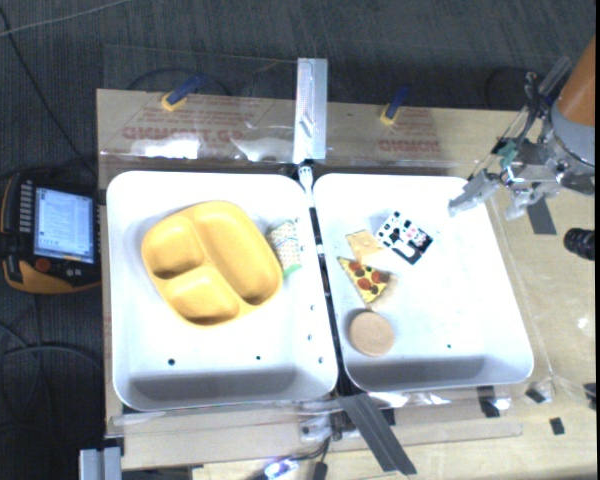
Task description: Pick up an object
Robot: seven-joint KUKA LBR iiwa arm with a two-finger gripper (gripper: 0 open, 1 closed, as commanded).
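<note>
The right bin [480,298] holds a black-and-white spotted block [403,236], a tan cracker piece [360,242], a toy pizza slice [369,281] and a round brown disc [372,333]. In the left bin [130,358] lie a yellow divided tray [212,261] and a small pale roll [285,244] against the tray's right side. My gripper [499,206] hangs over the right bin's upper right corner, well to the right of the spotted block. Its fingers are spread open with nothing between them.
A handheld screen unit [50,230] sits left of the bench. A metal post [311,118] stands behind the seam between the bins, with clear plastic sheet and two blue clips [180,93] along the back. Bare bin floor lies right of the objects.
</note>
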